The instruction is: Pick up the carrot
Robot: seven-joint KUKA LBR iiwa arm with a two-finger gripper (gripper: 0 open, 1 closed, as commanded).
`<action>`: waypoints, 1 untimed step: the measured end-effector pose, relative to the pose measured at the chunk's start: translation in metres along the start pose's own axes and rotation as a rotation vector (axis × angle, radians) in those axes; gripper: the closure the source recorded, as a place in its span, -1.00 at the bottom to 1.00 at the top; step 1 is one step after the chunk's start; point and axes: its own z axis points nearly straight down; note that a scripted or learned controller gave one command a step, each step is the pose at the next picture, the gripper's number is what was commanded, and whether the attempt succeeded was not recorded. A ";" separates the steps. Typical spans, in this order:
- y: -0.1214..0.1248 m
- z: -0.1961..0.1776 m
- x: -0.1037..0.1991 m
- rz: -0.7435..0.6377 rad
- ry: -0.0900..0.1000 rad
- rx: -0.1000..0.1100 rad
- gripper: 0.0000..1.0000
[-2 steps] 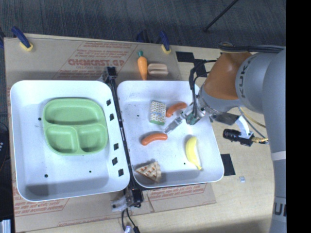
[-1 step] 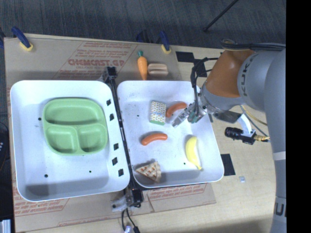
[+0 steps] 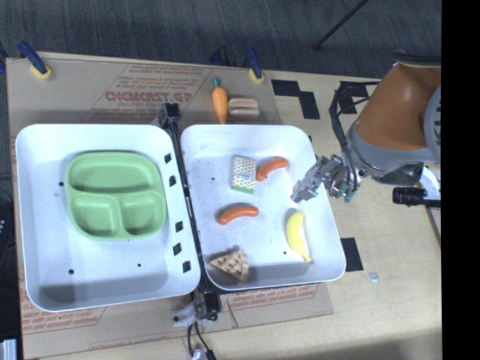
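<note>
**One carrot, lying outside both bins**

Seen from the camera above the counter [image 3: 390,298], there are two white bins side by side. The left bin [image 3: 37,223] holds one green divided tray [image 3: 116,195] with three compartments. The right bin [image 3: 319,235] holds five things: two sausages [image 3: 238,214] (the second [image 3: 271,167] sits nearer the far wall), one banana [image 3: 298,235], one patterned block [image 3: 243,173] just beside the upper sausage, and one wedge of sandwich or pizza [image 3: 230,264] at the near edge.

The single carrot [image 3: 219,102] is in neither bin: it lies on the cardboard sheet [image 3: 150,92] past the far wall of the right bin, upright in the view with its green top pointing away, just beside one small bun-like item [image 3: 244,108].

The gripper [image 3: 306,191] hangs over the right side of the right bin, well apart from the carrot. Its fingers are a blur of grey metal, so I cannot tell how far apart they stand, nor see anything between them. The arm [image 3: 397,122] is cut off at the right. Three clamps [image 3: 256,67] (blue and yellow) line the far edge; one is partly hidden.
</note>
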 end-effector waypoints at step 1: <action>-0.021 -0.067 0.028 0.217 0.000 0.000 1.00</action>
